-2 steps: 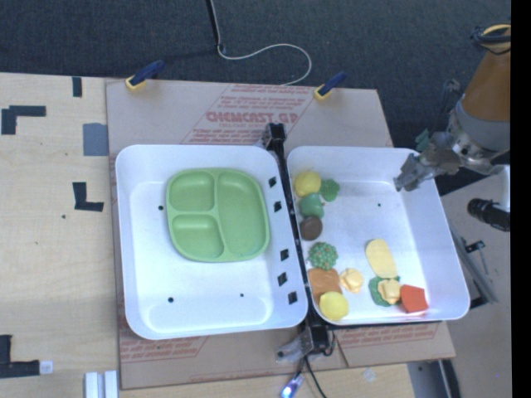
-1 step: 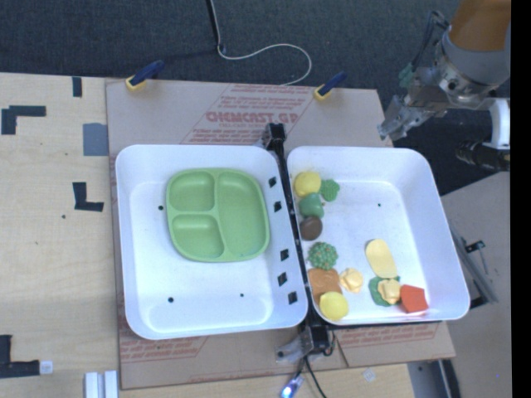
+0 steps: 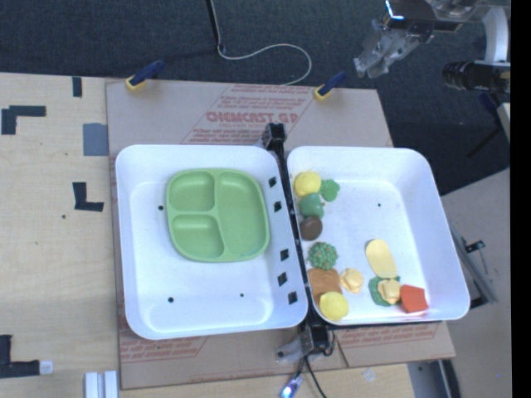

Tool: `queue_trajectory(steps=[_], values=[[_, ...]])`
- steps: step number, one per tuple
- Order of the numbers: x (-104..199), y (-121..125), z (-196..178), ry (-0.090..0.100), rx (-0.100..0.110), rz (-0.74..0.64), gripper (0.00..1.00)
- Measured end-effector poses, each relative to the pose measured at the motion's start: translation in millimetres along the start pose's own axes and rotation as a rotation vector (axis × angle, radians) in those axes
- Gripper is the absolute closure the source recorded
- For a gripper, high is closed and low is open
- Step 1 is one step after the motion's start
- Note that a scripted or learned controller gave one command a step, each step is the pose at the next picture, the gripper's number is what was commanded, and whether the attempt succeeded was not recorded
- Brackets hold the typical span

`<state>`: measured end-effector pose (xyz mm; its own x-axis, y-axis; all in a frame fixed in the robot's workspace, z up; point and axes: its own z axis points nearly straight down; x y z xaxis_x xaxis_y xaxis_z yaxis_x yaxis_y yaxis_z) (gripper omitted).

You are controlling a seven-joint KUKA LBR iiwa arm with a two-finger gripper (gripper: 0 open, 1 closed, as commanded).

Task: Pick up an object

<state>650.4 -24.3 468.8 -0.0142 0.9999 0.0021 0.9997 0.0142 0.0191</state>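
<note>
Raised high at the far right corner of the view, the tool (image 3: 375, 59) hangs over the dark floor (image 3: 99, 23) beyond the table (image 3: 50, 222), well apart from both bins; nothing sits between its fingers, and whether they are open or closed I cannot tell.

Below and a little left of the tool lies the right bin (image 3: 415, 189), which carries all the small toy foods. Along that bin's left wall, the side away from the tool's arm, run a yellow lemon (image 3: 307, 182), a green piece (image 3: 329, 191) just beside it, a brown round piece (image 3: 311, 228), a green broccoli (image 3: 323, 255), an orange-brown block (image 3: 323, 281) and a yellow ball (image 3: 333, 307). Farther from the tool, near the bin's front edge, lie a pale yellow slice (image 3: 381, 258) and a red-orange block (image 3: 414, 298).

Well to the tool's left, the left bin (image 3: 141, 297) holds a green divided plate (image 3: 218, 215), lying flat
</note>
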Motion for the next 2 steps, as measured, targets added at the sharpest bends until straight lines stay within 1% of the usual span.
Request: queue_trajectory(steps=[1, 2], values=[[31, -51, 73, -0.001, 0.028, 0.010, 1.00], [58, -102, 123, -0.002, 0.028, 0.011, 1.00]])
